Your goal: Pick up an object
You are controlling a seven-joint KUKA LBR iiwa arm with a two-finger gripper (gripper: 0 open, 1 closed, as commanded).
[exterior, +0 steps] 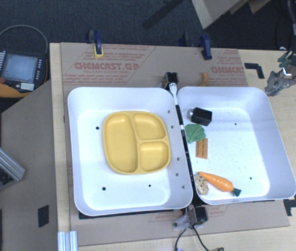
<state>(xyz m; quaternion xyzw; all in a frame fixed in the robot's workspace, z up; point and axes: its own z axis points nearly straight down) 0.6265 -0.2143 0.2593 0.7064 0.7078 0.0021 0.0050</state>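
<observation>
The right bin [255,140] holds several small objects along its left side. A black block [201,116] lies at the back, with a green leafy piece [194,133] just in front of it and a brown ridged stick [202,148] beside that. An orange carrot [217,181] and a speckled cookie [201,184] lie touching near the front left corner. My gripper [277,81] hangs at the far right, outside the bin's back right corner and well away from every object.
The left bin [85,190] holds a yellow divided plate [136,141]. Blue clamps [97,42] [205,45] stand on the cardboard's back edge. A control pendant [17,69] lies off the bench at left. The right half of the right bin is bare.
</observation>
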